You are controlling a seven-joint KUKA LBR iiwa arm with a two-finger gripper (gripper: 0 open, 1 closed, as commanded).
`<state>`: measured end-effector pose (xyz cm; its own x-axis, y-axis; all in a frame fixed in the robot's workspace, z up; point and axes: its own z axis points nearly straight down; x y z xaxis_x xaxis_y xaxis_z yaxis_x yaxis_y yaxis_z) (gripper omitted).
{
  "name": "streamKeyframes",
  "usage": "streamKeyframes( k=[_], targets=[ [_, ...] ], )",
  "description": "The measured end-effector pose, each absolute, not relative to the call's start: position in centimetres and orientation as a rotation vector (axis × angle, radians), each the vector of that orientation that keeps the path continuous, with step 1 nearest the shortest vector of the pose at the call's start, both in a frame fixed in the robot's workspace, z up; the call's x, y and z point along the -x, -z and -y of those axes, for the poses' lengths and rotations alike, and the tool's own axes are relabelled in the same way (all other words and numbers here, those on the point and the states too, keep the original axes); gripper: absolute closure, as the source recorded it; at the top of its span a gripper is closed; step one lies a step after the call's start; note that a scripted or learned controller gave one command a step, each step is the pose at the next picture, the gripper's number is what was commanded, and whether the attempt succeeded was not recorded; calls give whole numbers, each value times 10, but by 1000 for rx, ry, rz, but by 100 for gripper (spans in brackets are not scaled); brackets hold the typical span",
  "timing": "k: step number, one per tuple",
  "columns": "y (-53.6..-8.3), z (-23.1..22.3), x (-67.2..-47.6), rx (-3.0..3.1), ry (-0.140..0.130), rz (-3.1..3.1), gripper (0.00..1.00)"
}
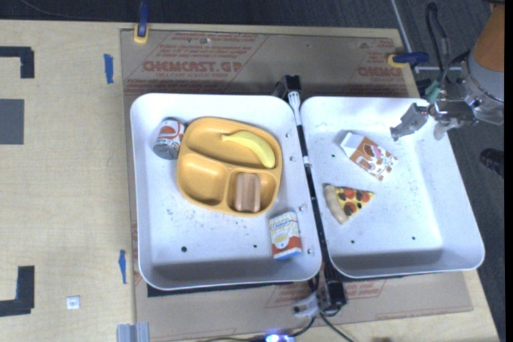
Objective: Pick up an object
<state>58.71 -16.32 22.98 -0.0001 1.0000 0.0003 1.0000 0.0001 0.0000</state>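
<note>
Two shallow white bins (449, 196) sit on my bench. My grey two-finger gripper (410, 122) hovers over the right bin's upper edge, grip state unclear to me. Just left and below it lies the small white-and-orange carton (369, 155), apart, above the pizza slice (347, 201).

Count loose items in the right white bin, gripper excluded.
2. A small white carton with orange print lies in the middle of the right white bin; a triangular pizza slice toy lies just in front of it, toward the divider. None appears hidden.
</note>
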Motion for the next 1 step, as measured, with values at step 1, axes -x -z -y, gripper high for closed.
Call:
streamKeyframes(
  k=[1],
  targets=[
    [-130, 152, -577, 2221, -1, 2221, 0]
  ],
)
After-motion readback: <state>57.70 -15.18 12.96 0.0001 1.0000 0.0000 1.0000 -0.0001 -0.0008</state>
